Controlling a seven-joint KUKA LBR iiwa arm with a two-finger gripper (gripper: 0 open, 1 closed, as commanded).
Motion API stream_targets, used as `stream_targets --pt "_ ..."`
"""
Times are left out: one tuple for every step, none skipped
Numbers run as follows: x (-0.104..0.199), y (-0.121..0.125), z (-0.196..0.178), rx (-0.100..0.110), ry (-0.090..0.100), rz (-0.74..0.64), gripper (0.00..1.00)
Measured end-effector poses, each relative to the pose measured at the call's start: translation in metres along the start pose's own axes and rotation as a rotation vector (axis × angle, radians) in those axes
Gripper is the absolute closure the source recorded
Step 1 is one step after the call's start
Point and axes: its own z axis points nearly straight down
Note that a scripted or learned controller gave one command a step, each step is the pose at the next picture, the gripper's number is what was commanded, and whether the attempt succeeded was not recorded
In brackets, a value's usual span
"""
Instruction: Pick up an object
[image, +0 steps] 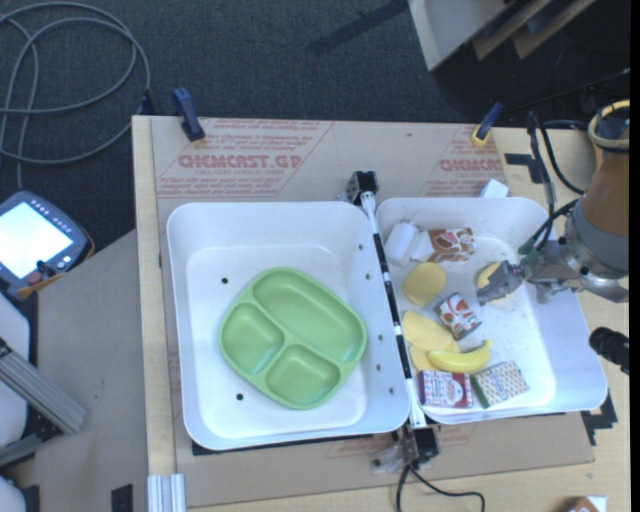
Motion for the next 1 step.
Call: stream_targets --pt "0.0373 0.0379 0.1185 0.002 0.001 0.0 0.0"
